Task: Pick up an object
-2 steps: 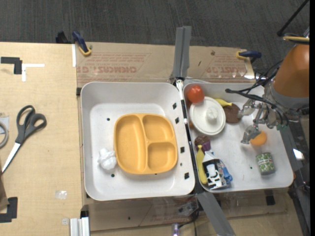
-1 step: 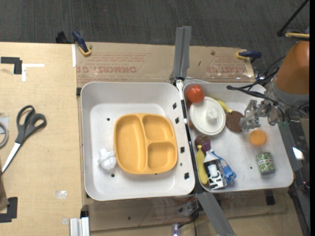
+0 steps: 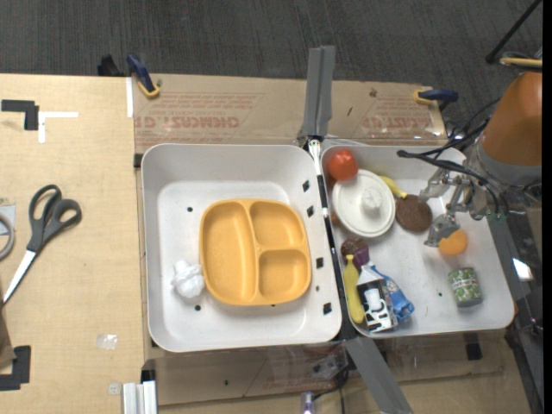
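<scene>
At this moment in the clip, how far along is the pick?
Nothing looks lifted yet. The gripper is low in the right bin, just above the small orange ball, with the brown disc beside it. The ball sits on the bin floor, so grasping and lifting remain. The yellow plate lies untouched in the left bin.

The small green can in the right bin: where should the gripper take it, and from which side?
Grip the green can across its round body, coming from above. It stands apart near the right bin's corner, with bare floor around it, so both fingers probably fit beside it.
</scene>
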`<state>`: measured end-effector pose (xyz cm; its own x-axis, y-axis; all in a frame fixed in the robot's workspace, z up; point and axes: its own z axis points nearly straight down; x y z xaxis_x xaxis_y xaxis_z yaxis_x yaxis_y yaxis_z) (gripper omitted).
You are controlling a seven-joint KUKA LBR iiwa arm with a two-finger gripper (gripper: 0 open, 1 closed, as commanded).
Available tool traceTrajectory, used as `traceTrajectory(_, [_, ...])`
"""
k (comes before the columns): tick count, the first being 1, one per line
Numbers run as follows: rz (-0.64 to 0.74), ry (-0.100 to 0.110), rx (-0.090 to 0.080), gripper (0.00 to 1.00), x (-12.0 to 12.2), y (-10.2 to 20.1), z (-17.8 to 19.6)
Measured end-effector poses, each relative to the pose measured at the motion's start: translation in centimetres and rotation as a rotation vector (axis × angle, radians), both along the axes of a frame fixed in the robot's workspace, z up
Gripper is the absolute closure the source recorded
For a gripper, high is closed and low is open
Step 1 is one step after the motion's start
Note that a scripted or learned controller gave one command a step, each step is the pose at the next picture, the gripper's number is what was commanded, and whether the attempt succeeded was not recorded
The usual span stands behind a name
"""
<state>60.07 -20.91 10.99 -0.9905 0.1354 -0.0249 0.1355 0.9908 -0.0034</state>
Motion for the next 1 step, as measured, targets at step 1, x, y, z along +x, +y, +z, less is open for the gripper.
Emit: traceTrajectory(1, [-0.016,0.012,0.004,0.00,0.12,-1.24,-1.28])
